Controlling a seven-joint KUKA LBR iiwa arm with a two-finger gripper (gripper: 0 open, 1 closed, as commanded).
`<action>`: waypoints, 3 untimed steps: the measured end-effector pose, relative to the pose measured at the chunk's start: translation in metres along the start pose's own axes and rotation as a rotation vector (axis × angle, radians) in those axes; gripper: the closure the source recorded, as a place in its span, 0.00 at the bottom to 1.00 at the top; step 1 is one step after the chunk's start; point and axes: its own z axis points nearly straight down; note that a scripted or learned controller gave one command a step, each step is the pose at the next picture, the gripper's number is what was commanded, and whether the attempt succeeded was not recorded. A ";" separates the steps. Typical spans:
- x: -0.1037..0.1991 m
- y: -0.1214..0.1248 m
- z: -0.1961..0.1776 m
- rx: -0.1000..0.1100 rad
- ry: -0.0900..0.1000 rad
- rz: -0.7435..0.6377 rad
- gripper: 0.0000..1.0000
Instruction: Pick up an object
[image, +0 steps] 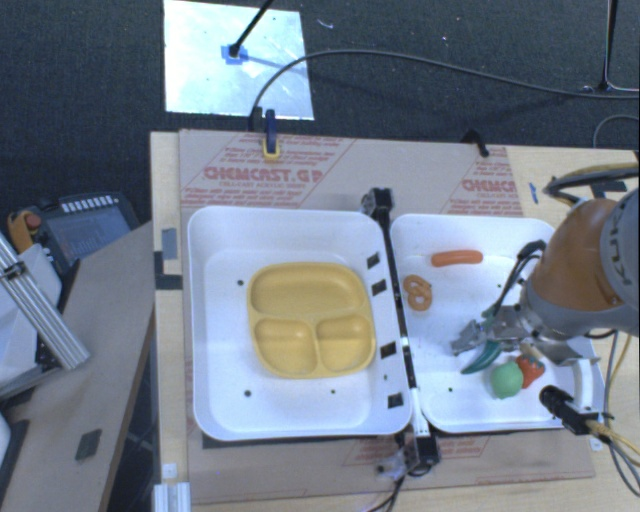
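In the right bin (440, 400), my gripper (472, 344) hangs low over the floor, reaching in from the right. Just under its tip lies a dark green curved piece (482, 358). A light green ball (506, 381) and a small red piece (531, 371) sit right beside it, toward the bin's front right. An orange sausage (457, 258) lies at the back of this bin. A brown pretzel (418, 293) rests near the left wall, apart from the gripper.
The left bin (215, 300) holds a yellow divided tray (305, 318). A black clip strip (392, 300) runs between the two bins. The arm's orange band (585, 260) looms over the right bin's right side. Cables trail across the dark floor behind.
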 end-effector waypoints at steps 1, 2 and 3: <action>0.000 0.001 -0.013 -0.005 -0.001 0.000 1.00; -0.001 0.004 -0.056 -0.007 -0.002 -0.003 1.00; -0.002 0.009 -0.120 -0.010 -0.003 -0.004 1.00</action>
